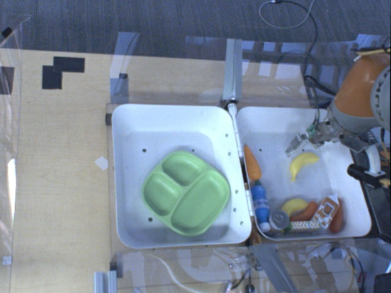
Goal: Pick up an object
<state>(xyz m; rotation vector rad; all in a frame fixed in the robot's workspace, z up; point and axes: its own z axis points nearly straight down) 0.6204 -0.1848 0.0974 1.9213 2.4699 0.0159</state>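
Note:
My gripper (301, 141) hangs over the back of the right bin (275, 124), open with nothing between its fingers. Just below and in front of it a yellow banana (303, 162) lies alone on the bin floor, apart from the gripper. An orange carrot (252, 162) and a blue bottle (259, 201) lie along the bin's left wall. A small can (280, 220), a second yellow piece (295, 206), a red sausage-like piece (307, 212) and an orange-and-white carton (328, 209) crowd the front edge.
The left bin (131, 139) holds a green divided plate (186, 193). A metal divider post (231, 72) stands behind the seam between the bins. The arm's orange band (360, 90) and grey wrist stand over the right bin's far right side. Cables run behind the bench.

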